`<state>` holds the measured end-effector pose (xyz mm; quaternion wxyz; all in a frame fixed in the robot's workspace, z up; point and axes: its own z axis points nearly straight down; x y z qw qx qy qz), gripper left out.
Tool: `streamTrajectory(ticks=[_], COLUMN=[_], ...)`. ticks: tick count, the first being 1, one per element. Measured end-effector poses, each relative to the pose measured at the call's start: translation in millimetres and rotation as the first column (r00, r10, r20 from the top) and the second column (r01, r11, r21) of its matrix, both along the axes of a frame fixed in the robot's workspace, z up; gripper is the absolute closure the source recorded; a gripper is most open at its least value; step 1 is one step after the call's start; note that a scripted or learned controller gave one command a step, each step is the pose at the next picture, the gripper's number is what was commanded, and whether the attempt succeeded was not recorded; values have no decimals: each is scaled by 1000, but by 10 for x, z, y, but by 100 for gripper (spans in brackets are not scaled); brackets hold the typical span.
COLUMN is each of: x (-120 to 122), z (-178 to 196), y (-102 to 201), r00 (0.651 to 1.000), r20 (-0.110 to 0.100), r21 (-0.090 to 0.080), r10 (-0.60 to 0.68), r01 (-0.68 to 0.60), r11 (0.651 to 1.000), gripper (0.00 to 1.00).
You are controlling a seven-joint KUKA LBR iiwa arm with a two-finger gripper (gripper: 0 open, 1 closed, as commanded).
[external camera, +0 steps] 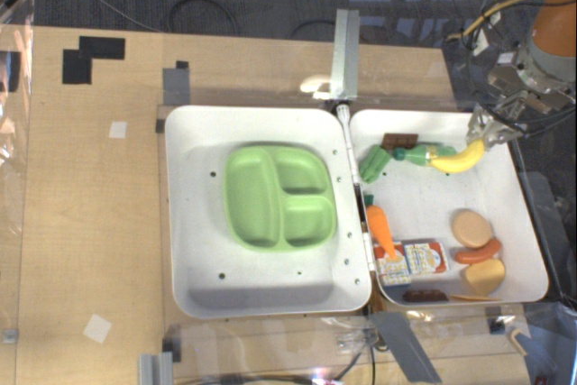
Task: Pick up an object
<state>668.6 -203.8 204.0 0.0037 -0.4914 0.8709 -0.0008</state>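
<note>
Nothing lifted yet. Nearest the camera, well below my hand (494,127), the bun (471,227), sausage (477,252) and carrot (380,232) lie in the right bin (532,221). Further up, the banana (458,159) lies just beside my hand, maybe touching. Clenched or released, I cannot tell. The grasp and lift are left.

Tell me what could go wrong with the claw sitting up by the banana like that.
The claw is at the banana's tip beside the right bin's far wall, so a grab may slip off the curved end or bump the wall. The green toy touching the banana could get dragged along.
</note>
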Motion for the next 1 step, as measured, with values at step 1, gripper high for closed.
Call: streamTrajectory(ticks=[1], x=[34], z=[190], y=[660], r00=[999], r20=[5], r21=[1], r10=[-43], r01=[43], r11=[999], gripper=[100])
